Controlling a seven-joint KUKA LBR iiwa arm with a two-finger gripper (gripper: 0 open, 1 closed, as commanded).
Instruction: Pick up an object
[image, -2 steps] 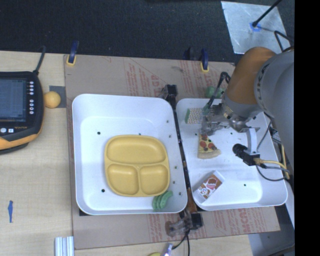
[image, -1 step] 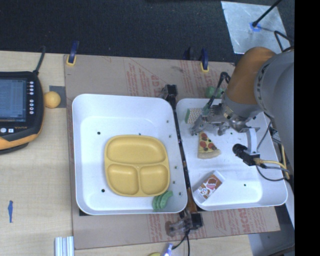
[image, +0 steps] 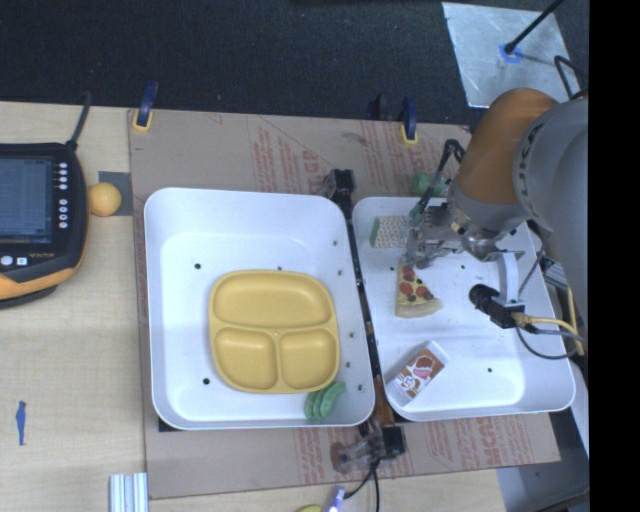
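Lying just below the fingers (image: 418, 250), pizza slice (image: 413, 291).

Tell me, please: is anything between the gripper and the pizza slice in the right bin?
Nothing visible stands between them. The gripper hangs directly over the top end of the pizza slice in the right bin. The green sponge lies just to its left, and the small packet lies nearer the bin's front; neither blocks the way.
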